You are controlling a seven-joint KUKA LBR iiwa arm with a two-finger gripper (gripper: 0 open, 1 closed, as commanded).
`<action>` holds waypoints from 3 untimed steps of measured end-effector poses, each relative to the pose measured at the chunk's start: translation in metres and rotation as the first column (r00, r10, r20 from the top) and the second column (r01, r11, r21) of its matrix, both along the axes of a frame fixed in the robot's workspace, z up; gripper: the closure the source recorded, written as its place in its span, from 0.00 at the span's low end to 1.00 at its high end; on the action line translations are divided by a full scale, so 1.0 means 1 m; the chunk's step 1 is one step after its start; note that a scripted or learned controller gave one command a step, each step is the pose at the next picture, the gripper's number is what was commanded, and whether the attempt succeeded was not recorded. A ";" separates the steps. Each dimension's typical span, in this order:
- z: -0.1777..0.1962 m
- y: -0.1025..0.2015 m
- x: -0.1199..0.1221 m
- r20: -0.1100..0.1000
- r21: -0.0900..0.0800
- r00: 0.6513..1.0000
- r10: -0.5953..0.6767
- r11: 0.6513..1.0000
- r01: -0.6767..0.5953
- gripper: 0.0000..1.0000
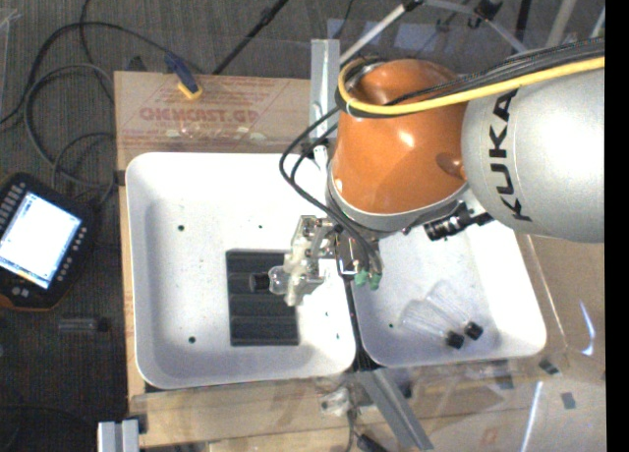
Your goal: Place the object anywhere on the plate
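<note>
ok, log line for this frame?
gripper: over black plate, left bin | grasp: unclear | clear objects: right bin

"KUKA" on arm (536, 160); cardboard (197, 114) print unreadable.

The flat, dark, rectangular plate (260, 303) lies at the centre of the frame, slightly below the middle, on the floor of the left white bin. Its long side runs top to bottom. Two clear plastic objects with black caps (439, 319) lie side by side at lower right, in the right bin.
</note>
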State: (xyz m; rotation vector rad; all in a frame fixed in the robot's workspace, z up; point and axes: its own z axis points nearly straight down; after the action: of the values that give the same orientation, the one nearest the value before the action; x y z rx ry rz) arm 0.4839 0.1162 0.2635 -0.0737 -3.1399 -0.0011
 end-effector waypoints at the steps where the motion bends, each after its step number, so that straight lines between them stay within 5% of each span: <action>1: 0.000 0.000 0.000 0.000 0.001 1.000 0.001 1.000 -0.001 0.00; 2: -0.090 0.118 -0.002 -0.002 0.000 0.998 -0.068 0.998 0.068 0.00; 3: -0.081 0.120 -0.002 -0.005 0.004 0.998 -0.067 0.998 0.067 1.00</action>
State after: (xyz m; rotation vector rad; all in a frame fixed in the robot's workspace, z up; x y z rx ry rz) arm 0.4815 0.2365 0.1823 -0.1785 -3.1307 -0.0070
